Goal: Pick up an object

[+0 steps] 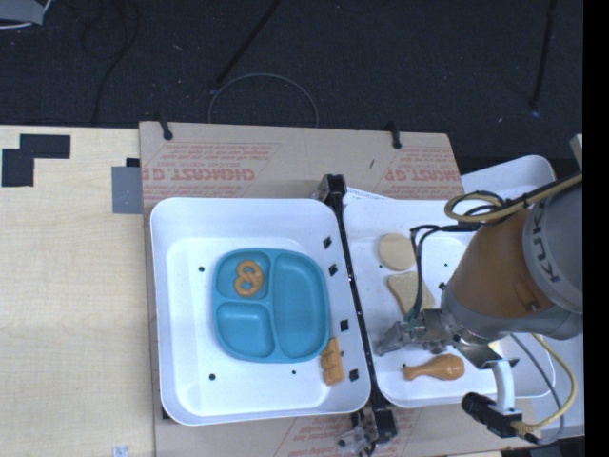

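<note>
Two bins point(181, 246), pretzel point(248, 277) (on tray point(285, 331))

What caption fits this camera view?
Robot gripper hovers beside a drumstick in the right bin; pretzel sits on blue tray.

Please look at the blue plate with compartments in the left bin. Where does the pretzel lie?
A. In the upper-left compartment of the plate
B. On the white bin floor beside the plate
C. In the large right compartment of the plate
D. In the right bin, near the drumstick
A: the pretzel rests inside the small upper-left compartment of the blue plate, which sits in the left bin.
</note>
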You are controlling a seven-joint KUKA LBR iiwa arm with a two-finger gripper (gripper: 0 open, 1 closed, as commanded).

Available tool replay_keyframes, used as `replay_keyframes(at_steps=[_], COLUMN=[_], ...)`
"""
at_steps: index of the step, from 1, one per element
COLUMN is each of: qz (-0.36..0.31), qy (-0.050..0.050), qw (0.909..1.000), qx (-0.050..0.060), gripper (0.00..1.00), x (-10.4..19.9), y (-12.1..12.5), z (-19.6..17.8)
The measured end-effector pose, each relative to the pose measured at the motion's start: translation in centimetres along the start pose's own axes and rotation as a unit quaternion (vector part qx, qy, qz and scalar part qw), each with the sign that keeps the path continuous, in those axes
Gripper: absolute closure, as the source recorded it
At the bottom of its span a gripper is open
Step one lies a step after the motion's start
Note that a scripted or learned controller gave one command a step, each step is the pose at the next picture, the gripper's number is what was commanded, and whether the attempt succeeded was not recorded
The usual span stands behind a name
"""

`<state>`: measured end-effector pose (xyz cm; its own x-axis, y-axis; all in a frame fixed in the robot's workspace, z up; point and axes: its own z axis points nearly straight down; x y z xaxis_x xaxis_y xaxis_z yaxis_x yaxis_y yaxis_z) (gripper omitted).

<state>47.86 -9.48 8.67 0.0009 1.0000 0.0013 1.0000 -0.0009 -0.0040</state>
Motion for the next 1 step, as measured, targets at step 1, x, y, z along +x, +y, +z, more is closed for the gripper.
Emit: replay_keyframes(at_steps=[1], qz=[0.003], qy=[0.0], qw=[1.0], qx=[0.0], gripper=[1.0], x=[-0.14], y=[0.03], z=[-1.17])
